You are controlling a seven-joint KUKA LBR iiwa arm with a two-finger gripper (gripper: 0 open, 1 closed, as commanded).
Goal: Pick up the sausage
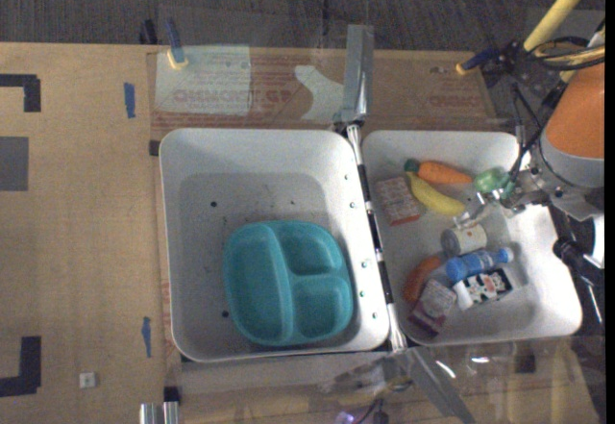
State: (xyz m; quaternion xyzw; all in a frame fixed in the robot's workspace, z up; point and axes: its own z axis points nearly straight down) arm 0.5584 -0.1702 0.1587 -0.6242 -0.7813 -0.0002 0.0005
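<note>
The sausage (420, 278) is a short orange-brown piece lying at a slant in the lower left part of the right bin (538, 316). A small box (437, 302) partly overlaps its lower end. My gripper (480, 209) reaches in from the right over the middle of that bin, just above a grey can (464, 239). It hangs up and to the right of the sausage, well apart from it. Nothing shows in its grasp.
Around the sausage lie a blue bottle (478, 263), a cow-patterned carton (492, 287), a banana (434, 196), a carrot (444, 172), a pink packet (397, 199) and a green item (493, 180). The left bin (192, 172) holds a teal divided plate (286, 283).
</note>
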